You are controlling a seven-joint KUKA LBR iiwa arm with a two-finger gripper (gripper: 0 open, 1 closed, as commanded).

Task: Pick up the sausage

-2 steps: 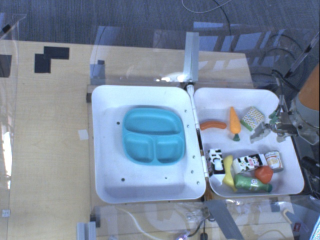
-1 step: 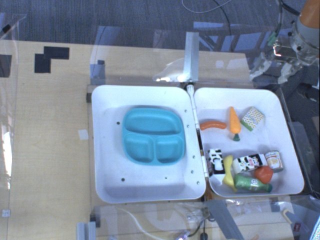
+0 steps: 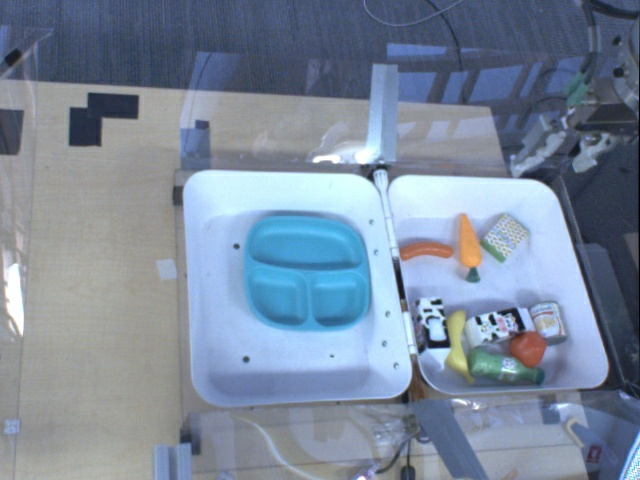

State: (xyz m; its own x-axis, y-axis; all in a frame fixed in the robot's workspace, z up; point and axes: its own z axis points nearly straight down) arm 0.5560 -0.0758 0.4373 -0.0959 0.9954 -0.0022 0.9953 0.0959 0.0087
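The sausage [image 3: 426, 251] is a slim orange-red curved piece. It lies flat in the right bin [image 3: 560, 213], near that bin's left wall. A carrot [image 3: 468, 245] lies just right of it, almost touching its end. The arm's end with the gripper [image 3: 560, 146] hangs beyond the right bin's far right corner, well away from the sausage. Nothing shows between its fingers from here.
The left bin [image 3: 215, 218] holds a blue divided plate [image 3: 305, 283]. In the right bin lie a green checked box [image 3: 505, 237], a cow-patterned carton [image 3: 430, 324], a banana [image 3: 457, 345], a second carton [image 3: 498, 326], a can [image 3: 547, 321], a tomato [image 3: 528, 348] and a green bottle [image 3: 505, 368].
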